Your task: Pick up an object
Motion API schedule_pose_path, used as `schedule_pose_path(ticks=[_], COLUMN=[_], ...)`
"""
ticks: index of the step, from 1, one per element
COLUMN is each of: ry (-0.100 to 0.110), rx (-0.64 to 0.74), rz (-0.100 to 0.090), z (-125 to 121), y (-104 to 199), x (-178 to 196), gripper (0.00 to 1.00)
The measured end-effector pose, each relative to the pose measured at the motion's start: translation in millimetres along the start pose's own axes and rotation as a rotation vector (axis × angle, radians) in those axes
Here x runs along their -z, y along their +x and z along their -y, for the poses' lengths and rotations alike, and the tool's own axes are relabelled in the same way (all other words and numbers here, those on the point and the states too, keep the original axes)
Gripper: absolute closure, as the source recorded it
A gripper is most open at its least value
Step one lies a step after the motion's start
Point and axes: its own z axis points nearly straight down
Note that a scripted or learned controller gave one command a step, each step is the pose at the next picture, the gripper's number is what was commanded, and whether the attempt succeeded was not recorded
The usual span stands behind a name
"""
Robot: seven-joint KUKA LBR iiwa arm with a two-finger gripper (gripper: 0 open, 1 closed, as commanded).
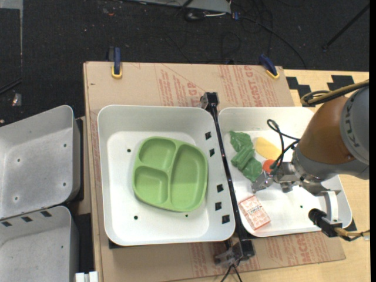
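The right bin (294,216) holds a crumpled green object (245,154), a yellow object (268,147), a small orange-red object (268,164) and a red-and-white packet (255,211). My gripper (264,181) is low in this bin, just below the green object and the orange-red one and above the packet. The arm's orange band (329,137) and grey wrist cover the bin's right part. I see nothing clearly held.
The left bin (117,216) holds a green divided plate (171,173). A black divider (222,169) runs between the bins. Both stand on a cardboard sheet (158,81) held by clamps. White trays (35,157) lie at far left.
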Motion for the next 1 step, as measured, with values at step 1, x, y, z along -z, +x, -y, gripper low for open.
schedule_pose_path(ticks=[1], ry=[-0.003], rx=[-0.002], rz=[0.000], z=[-0.5], y=[0.1], x=[11.5], gripper=[1.00])
